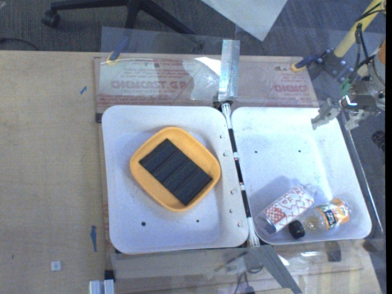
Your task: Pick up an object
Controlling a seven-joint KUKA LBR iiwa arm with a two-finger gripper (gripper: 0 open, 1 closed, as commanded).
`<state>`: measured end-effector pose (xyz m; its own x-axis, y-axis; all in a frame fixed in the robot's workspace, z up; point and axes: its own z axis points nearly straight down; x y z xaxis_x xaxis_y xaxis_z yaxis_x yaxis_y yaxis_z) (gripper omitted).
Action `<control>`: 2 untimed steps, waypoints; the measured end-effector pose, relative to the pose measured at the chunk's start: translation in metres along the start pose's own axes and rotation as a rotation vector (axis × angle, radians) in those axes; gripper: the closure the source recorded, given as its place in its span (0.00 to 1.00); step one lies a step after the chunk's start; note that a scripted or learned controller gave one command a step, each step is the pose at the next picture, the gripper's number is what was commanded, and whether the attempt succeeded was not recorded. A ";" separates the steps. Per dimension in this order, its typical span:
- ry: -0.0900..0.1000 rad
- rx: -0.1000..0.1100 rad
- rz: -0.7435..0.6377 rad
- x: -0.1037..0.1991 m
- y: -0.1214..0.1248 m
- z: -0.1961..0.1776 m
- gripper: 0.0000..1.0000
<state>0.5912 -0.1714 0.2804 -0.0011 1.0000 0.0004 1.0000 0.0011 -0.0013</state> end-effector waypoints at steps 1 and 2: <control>0.001 0.003 0.248 0.017 -0.015 0.031 0.00; 0.001 0.003 0.426 0.029 -0.078 0.080 0.00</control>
<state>0.5130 -0.1424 0.2008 0.4123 0.9111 0.0000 0.9110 -0.4123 -0.0043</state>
